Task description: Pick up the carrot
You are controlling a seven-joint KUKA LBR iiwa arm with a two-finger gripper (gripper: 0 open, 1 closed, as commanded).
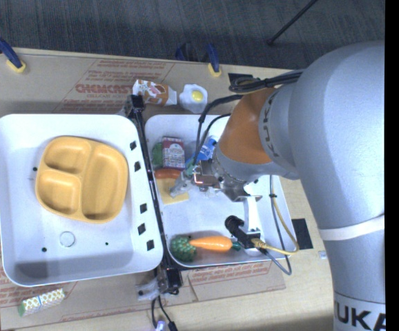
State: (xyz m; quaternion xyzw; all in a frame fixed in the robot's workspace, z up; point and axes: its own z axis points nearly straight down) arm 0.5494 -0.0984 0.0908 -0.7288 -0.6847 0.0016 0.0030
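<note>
Gripper (194, 178) sits low in the right bin (206, 212), hanging under the orange-banded wrist, over the clutter at the bin's upper left. Can't tell its state: too much arm and cabling in the way, and nothing reads as clamped in it.

Directly beside it: red carton (173, 152), a yellow wedge-like piece (177, 196), and a small orange-red item I can't identify, all bunched against the divider wall.

Carrot (211, 243) is well apart from that, lying flat along the bin's near wall, leafy green end (181, 247) toward the divider, tip toward a black fitting (238, 230) on the cable. Not lifted, untouched.

My read: gripper is over the wrong cluster; it needs to shift to the near edge. The wall crowds the carrot, so a grasp across its width looks safest.

Left bin holds a yellow divided plate (82, 178). Loose packets on the tabletop (61, 81) are irrelevant.
</note>
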